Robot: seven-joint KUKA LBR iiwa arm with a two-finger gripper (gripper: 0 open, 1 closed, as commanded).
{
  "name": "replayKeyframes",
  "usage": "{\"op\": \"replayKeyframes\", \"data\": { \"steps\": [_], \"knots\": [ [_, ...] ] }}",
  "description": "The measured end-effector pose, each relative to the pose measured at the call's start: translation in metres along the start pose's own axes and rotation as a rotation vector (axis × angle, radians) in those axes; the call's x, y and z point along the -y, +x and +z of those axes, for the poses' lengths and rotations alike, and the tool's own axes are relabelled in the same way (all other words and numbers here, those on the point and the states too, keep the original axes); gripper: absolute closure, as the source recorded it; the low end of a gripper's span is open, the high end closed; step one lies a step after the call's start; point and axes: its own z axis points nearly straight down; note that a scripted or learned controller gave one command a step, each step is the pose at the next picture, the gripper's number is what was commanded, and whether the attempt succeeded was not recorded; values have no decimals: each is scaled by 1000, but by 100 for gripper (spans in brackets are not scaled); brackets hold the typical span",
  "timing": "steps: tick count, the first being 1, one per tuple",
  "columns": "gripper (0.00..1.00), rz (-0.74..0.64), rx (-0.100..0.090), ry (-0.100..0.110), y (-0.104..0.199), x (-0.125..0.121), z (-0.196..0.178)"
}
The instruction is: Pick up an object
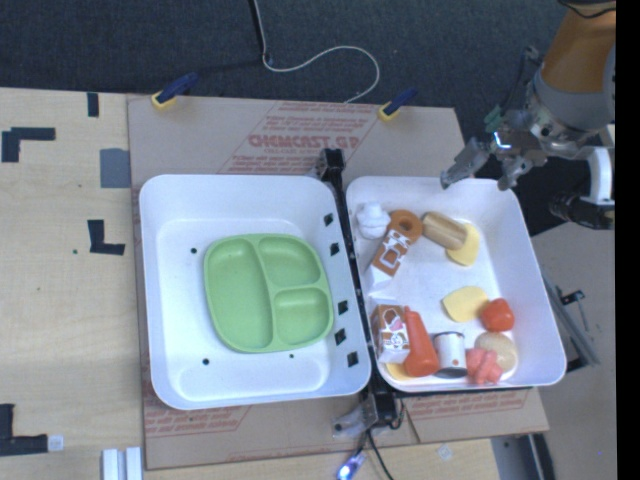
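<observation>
The hand (483, 168) hangs over the far right corner of the right bin (535, 268), its two fingers spread wide with nothing between them. One dark fingertip (452, 176) points toward the bin's far rim; the other lies nearer the right wall. Above the hand, the grey wrist and orange band of the arm (580, 38) rise toward the upper right.

Nearest the hand, inside the right bin, lies a tan roll (444, 230) touching a yellow piece (464, 251). To their left are a brown ring (404, 220), an orange-and-white carton (390, 255) and a small white bottle (371, 219) by the bin's left wall. Further toward the near side sit a yellow wedge (463, 303) and a red tomato (498, 315), just beside each other. At the near edge cluster a printed box (393, 333), a red bottle (420, 351), a small can (450, 349), a pale round item (497, 347) and a pink piece (484, 368), closely packed; their exact contacts cannot be made out.

The left bin (170, 268) holds a green divided plate (268, 292), lying flat near its centre. Both bins rest on a cardboard sheet (290, 138) on the tabletop (60, 298). A white cable (320, 60) loops beyond the sheet.
</observation>
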Motion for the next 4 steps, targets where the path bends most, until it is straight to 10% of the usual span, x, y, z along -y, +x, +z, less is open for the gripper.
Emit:
{"op": "replayKeyframes", "data": {
  "steps": [2,3,4],
  "knots": [
    [0,-8,-4,-1,155,138,-65],
    [100,-3,-1,2,151,137,-73],
    [100,-8,-3,-8,205,157,-153]
  ]
}}
